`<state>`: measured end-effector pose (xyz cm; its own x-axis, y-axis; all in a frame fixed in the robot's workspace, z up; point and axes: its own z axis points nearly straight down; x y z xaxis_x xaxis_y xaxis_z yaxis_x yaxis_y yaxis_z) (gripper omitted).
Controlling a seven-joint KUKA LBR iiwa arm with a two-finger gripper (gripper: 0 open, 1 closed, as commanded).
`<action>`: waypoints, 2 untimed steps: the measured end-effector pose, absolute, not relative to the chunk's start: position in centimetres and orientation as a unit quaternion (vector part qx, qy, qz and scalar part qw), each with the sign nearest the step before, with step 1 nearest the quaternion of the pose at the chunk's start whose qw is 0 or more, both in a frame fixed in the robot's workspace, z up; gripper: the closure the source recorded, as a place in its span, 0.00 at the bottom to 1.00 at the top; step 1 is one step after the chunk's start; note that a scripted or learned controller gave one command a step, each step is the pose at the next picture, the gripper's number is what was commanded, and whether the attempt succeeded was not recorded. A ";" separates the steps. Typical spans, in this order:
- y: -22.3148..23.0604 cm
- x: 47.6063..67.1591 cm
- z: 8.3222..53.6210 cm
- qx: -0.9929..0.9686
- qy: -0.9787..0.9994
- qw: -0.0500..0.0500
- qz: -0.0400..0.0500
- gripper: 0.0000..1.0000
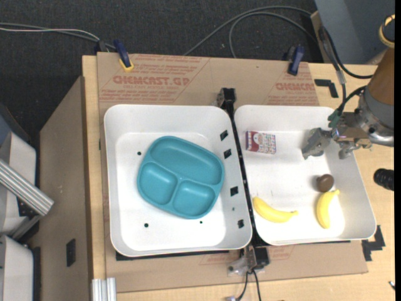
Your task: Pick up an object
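Here the gripper is hanging above the right bin, near its far right side, and whether it is spread or pressed together cannot be told from this slanted view. Nothing is sitting visibly in its grasp. The likely targets are lying loose on the bin floor, well apart, probably so each can be reached singly: a small brown ball touching one banana, a second banana, and a small carton. The left bin is holding a teal divided plate.
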<state>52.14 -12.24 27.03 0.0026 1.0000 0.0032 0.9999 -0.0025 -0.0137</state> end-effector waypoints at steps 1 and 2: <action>-12.2 52.3 27.6 -0.707 -0.707 0.001 0.000 0.00; -12.6 51.8 21.6 -0.708 -0.707 0.004 0.002 0.00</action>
